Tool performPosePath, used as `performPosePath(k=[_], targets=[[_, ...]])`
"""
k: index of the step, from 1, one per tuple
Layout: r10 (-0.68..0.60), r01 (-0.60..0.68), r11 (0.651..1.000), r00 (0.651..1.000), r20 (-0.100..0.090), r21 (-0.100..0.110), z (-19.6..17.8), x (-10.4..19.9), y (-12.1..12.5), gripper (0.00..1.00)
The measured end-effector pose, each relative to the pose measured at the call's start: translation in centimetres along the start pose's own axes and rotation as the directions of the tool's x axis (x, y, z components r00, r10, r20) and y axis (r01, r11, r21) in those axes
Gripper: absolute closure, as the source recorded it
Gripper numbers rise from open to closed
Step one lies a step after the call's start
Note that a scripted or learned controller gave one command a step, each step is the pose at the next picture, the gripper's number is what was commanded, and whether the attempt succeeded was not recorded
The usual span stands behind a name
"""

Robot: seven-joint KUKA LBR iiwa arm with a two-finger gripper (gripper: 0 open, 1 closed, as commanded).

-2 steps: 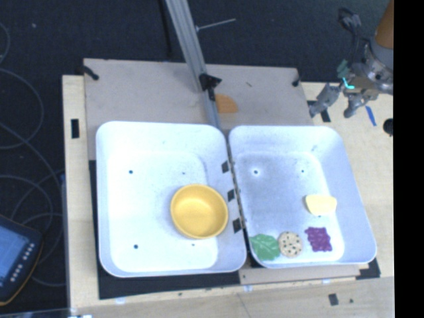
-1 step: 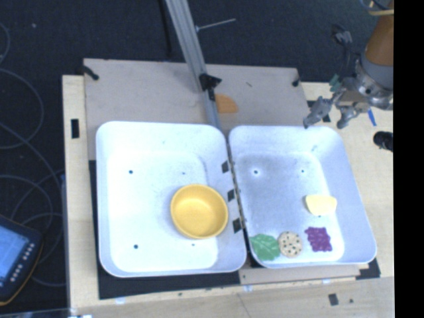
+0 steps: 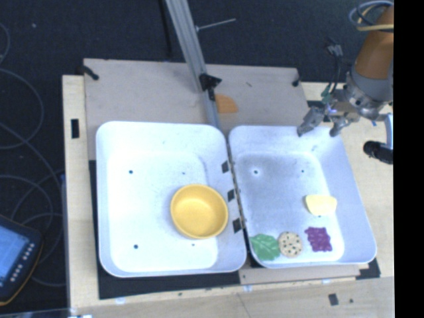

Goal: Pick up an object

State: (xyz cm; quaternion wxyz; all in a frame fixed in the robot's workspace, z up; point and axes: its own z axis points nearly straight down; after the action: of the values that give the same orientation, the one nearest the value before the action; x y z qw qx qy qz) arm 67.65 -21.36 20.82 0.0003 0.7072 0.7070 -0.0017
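Nothing lifted yet: I've got the gripper [image 3: 321,126] over the right bin's [image 3: 278,177] far corner, jaws apart, the bin's toys untouched.

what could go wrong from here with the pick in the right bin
1. The gripper hangs over the right bin's far corner, apart from every item, so closing here would likely grab nothing.
2. The green piece, cookie and purple piece crowd the near wall; fingers may strike it or nudge neighbours.
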Motion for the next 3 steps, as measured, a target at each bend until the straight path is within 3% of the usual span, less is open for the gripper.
performPosePath(k=[1,2,3], targets=[[0.001,-0.001,1.000,1.000,0.000,0.000,4.2,-0.3,0.1,0.00],[-0.002,0.002,1.000,1.000,0.004,-0.008,2.7,-0.4,0.3,1.00],[-0.004,0.004,1.000,1.000,0.000,-0.010,-2.9,-0.5,0.4,1.00]])
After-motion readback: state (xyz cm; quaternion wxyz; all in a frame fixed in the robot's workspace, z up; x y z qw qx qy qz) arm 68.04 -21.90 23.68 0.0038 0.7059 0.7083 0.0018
